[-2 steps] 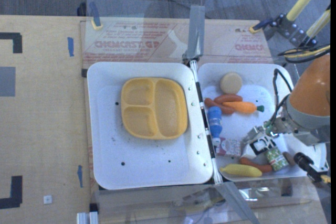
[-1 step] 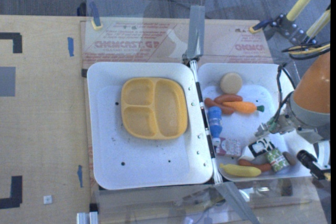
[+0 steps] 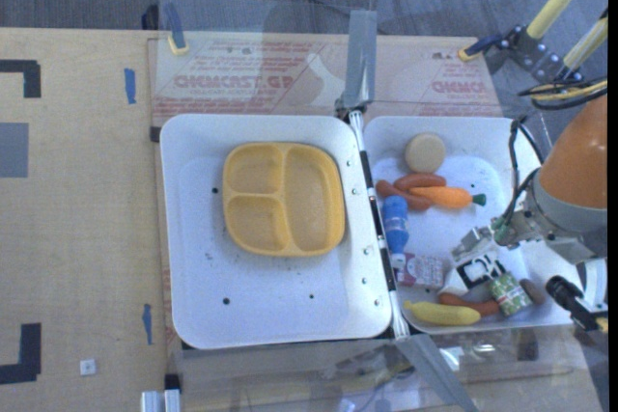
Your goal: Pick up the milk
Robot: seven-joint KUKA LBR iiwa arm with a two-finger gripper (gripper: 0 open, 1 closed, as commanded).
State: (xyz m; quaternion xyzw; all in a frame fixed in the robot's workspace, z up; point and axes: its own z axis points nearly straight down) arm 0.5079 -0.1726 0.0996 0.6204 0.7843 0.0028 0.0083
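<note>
Wooden bench [image 3: 77, 207] bears 2 white bins [image 3: 193, 304]. Milk carton [image 3: 422, 268] lies flat in the right-hand bin [image 3: 483, 171], near the pincer [image 3: 488, 239] on its view-left side, between blue bottle [image 3: 394, 219] and banana [image 3: 444, 313]. Pincer sits low, likely lining up; apart or together, I cannot tell.

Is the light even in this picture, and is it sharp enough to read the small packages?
Camera view: light is soft and even, with only a faint shadow around the yellow plate; pale glare lies on the clear sheet near the top; the image is slightly soft, so print on the milk carton cannot be read.
</note>
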